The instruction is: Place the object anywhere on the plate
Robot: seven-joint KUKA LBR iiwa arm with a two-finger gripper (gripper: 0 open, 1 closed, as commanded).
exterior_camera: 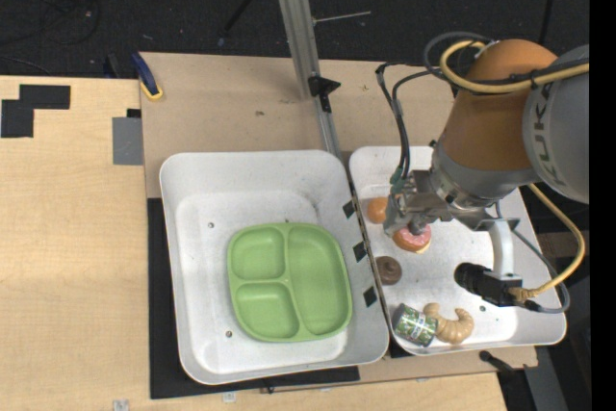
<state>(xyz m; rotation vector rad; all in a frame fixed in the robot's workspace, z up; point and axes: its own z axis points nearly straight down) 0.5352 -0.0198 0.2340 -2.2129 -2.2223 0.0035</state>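
A green divided plate (289, 282) lies in the left white bin (192, 197). My gripper (410, 215) hangs low over the near left part of the right bin (539, 327). A pink frosted donut (417, 240) lies right under its tip, partly covered by it; I cannot tell whether they touch. An orange round piece (377, 208) sits just left of the gripper.
A small brown donut (388, 269) lies near the right bin's left wall. A green can (416, 326) and a croissant (453, 323) rest at that bin's front edge. A metal post (300, 34) rises behind the bins.
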